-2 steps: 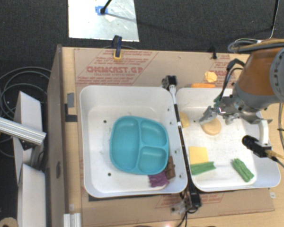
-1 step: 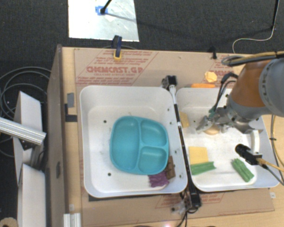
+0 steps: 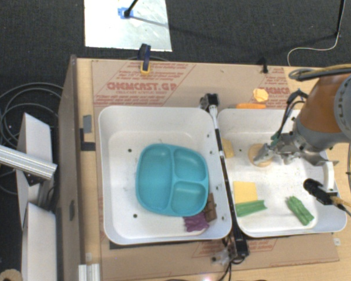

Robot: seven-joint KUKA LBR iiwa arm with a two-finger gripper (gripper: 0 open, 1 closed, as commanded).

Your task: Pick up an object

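1. The gripper [image 3: 268, 151] sits in the right-hand bin [image 3: 339, 218], right of centre in the frame, with the grey arm [image 3: 333, 107] reaching in from the right edge. It is down at a small round tan piece [image 3: 259, 156] near the bin's upper-left part; how wide it stands, and whether it has hold of the piece, I cannot tell from this slant.

2. That tan piece looks the likeliest thing to be picked up. It seems to be a small toy-food disc, so probably light and stiff, with a smooth face that could slip. A grip across its width, at the rim, looks the safest hold.

3. Other candidates lie lower in the same bin: a flat yellow square [image 3: 244, 191], a light green strip [image 3: 250, 207] just below it, and a darker green stick [image 3: 300, 209] toward the lower right. The square lies flat on the floor and looks hard to get under; the two green pieces are narrow and would suit a pinch across the short side.

4. The left bin [image 3: 114, 174] holds a teal divided plate [image 3: 172, 179], broad and shallow, awkward to grasp except at its rim. A purple piece [image 3: 195, 222] and a brown piece [image 3: 211, 209] lie against its lower-right edge, crowded by the bin wall.
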